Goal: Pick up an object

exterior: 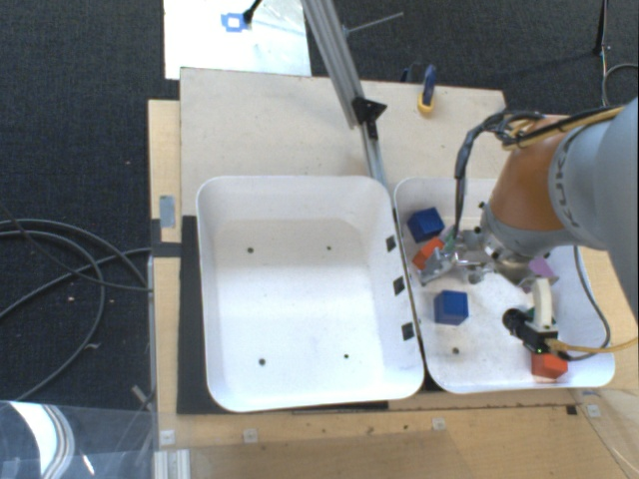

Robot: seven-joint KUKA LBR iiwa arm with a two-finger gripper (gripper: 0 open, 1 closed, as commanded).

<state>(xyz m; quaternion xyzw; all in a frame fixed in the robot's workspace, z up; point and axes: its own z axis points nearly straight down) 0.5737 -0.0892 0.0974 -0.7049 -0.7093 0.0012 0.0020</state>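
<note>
Camera view, for your log: gripper (436, 264) low at right bin's (589, 372) left wall beside orange block (426, 252), well placed to pick it, grip state unreadable.

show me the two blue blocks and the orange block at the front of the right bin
upper blue block (426, 222), camera view, on its top face
lower blue block (451, 306), camera view, on its top face
orange block (548, 366), camera view, on its top face, near the right bin's front rim
</note>
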